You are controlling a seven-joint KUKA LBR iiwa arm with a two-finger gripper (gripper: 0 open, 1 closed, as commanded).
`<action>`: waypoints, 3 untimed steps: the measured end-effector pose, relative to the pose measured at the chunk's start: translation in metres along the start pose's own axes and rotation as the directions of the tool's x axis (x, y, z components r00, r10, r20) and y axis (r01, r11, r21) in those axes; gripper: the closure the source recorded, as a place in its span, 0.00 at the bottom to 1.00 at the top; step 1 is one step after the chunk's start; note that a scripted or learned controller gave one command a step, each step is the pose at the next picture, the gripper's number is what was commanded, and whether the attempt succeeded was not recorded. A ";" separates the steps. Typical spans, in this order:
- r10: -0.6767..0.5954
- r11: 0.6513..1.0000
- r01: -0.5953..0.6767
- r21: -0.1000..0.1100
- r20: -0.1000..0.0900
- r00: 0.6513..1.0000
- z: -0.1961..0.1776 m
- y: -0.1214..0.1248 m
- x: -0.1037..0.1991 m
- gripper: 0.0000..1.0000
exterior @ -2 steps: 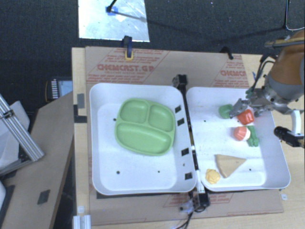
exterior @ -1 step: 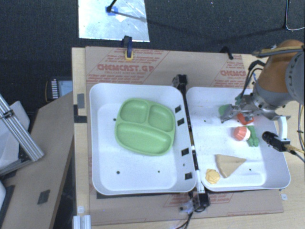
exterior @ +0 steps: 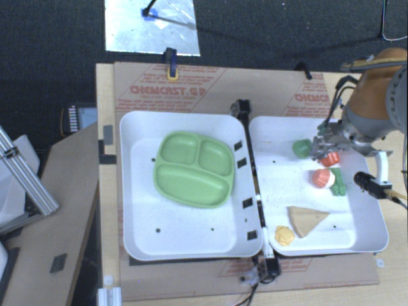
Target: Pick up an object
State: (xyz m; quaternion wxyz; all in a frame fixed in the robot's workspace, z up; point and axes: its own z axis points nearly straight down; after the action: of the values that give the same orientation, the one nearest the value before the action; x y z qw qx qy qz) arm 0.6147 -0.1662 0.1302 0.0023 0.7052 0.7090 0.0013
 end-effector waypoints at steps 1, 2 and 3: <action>0.002 1.000 -0.002 -0.001 0.000 1.000 -0.045 0.005 -0.005 1.00; 0.001 1.000 -0.001 0.001 -0.001 1.000 -0.078 0.007 -0.005 1.00; -0.003 1.000 0.003 0.005 -0.003 1.000 -0.072 -0.008 0.047 1.00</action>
State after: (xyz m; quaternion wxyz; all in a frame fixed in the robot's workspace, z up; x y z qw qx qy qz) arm 0.6060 -0.1194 0.2017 -0.0003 0.7042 0.7100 0.0004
